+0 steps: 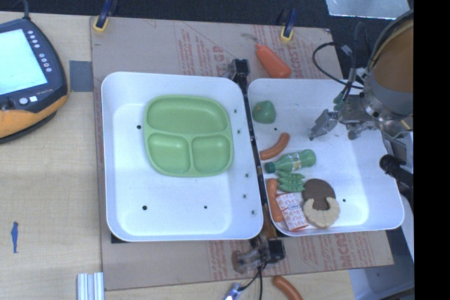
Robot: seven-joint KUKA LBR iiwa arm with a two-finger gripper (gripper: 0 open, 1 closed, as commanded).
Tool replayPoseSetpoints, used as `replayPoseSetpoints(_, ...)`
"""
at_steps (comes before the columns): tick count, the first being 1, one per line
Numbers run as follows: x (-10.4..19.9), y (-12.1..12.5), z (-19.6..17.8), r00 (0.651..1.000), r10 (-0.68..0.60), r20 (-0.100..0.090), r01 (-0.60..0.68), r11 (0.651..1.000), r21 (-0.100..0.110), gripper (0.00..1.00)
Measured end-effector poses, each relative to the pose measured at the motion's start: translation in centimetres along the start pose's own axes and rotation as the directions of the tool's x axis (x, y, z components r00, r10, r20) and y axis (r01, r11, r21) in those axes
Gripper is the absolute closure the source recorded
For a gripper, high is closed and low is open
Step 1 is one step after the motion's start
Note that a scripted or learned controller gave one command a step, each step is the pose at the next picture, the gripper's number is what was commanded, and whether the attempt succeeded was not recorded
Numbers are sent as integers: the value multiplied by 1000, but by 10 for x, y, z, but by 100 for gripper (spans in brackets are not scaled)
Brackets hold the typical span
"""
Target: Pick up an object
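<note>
At the near edge of the counter (49,186), we are seeing an orange toy sausage (288,286) lying beside a clamp (256,256) that sits at the seam between the two bins.

In the near corner of the right bin (365,218), we are finding a cluster of small items: a brown-and-tan cookie-shaped toy (320,202), a red-and-white packet (290,211) touching it, a narrow orange carrot (273,198) along the bin's left wall, and a green leafy piece (290,183) just beyond the packet. A green bottle (292,162) is lying on its side immediately behind these, and a second orange sausage (274,146) is resting tilted behind the bottle.

The left bin (126,214) is carrying a green divided plate (188,135) in its far half.

Farther in, a round green object (264,112) is sitting near the left wall of the right bin. The pincer (325,124) is hanging over the bare floor of the right bin, well apart from every item. Its fingers (320,128) are appearing slightly parted, and we are seeing nothing between them.

Beyond the bins, an orange carrot-like toy (272,61) is lying on the cardboard sheet (183,46). A handheld control pendant (28,81) is resting at the far left of the counter.
</note>
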State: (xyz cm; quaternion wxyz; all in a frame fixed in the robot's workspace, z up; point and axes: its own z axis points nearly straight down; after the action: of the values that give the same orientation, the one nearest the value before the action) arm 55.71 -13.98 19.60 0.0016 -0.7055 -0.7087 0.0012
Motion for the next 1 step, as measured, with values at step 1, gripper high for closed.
replayPoseSetpoints(1,43,22,71,1000,-2,1,2,1000,2,0)
